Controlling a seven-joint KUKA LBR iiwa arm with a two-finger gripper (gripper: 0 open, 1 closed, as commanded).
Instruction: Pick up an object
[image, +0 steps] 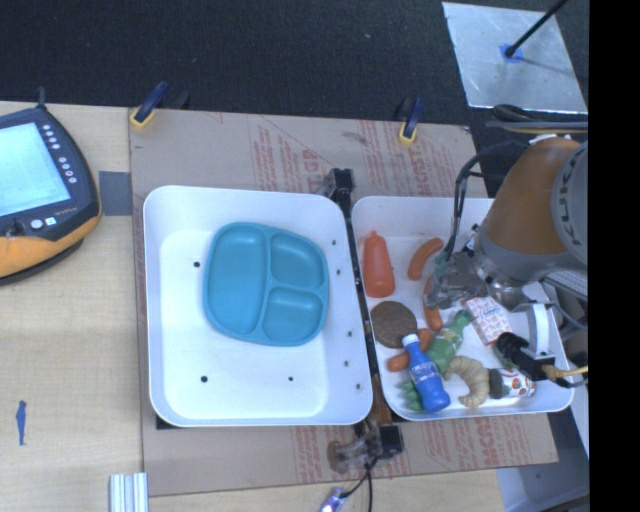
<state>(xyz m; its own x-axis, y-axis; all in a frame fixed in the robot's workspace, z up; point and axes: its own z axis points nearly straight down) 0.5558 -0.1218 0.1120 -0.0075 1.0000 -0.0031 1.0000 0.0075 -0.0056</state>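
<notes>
Grey end effector (445, 283), finger state unclear, sits low among right bin (385, 215) items.

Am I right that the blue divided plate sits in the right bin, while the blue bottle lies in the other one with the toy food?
Not quite. The camera view shows the blue divided plate in the left bin. The blue bottle lies in the other one, the right bin, with the toy food.
</notes>
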